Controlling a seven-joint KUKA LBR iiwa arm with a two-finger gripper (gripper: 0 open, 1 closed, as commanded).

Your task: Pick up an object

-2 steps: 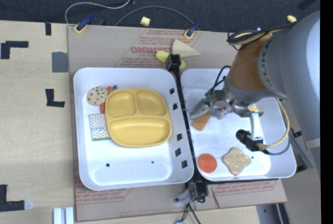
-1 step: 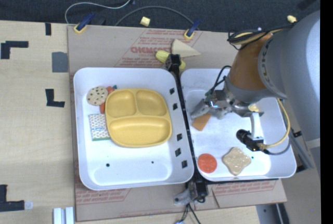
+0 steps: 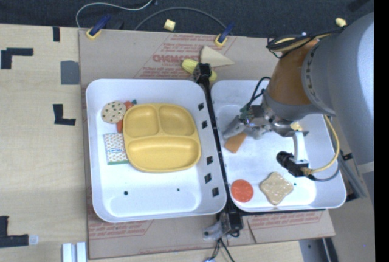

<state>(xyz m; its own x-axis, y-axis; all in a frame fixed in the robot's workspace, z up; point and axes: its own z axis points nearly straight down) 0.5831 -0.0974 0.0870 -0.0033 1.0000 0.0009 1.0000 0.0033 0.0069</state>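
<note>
From the camera view, the grey arm [image 3: 340, 72] reaches in from the right and bends down into the right bin [image 3: 322, 200]. Its end effector [image 3: 238, 129] sits low near the bin's left side, right at an orange-brown wedge-shaped piece [image 3: 234, 143] lying on the white floor. The metal tips appear to touch or overlap the upper end of that piece, but I cannot tell whether they are apart or together, nor whether the piece is between them.

The wedge looks to be resting on the bin floor, not lifted, so I judge the pick is not yet done: the arm is at the approach or closing stage, with the grip and the lift left to do. Whether this try will take hold cannot be read from here.

Other candidates in the same bin lie untouched: a red round piece [image 3: 242, 190] near the front edge and a tan, toast-like piece [image 3: 276, 188] just beside it, both well apart from the end effector.

The left bin [image 3: 97, 194] holds a yellow divided plate [image 3: 162, 137], with a cookie [image 3: 113, 111] at its upper left and a small patterned packet [image 3: 114, 148] touching its left rim. Both bins rest on a cardboard sheet [image 3: 152, 54] on the table [image 3: 36, 182].
</note>
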